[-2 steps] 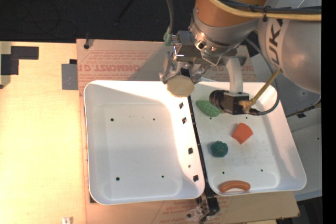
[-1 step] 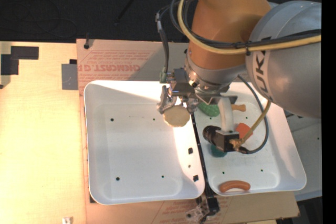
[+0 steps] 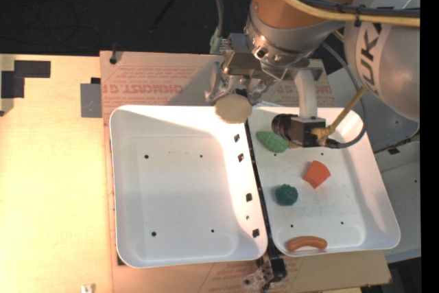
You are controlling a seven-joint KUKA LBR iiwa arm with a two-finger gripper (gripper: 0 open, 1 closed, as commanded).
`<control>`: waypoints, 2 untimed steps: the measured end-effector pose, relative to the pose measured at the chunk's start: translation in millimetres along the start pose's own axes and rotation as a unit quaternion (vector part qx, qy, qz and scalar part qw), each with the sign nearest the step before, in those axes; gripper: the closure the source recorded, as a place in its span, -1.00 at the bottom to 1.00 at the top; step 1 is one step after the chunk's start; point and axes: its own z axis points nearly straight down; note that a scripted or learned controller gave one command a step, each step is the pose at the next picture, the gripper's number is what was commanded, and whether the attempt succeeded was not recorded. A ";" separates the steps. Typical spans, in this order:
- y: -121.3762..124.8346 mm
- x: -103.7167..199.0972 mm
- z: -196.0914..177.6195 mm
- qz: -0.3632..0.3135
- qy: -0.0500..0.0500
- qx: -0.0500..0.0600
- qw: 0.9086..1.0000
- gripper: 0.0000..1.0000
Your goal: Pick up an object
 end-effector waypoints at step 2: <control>-17.6 5.2 40.8 0.000 -0.001 0.003 1.000 1.00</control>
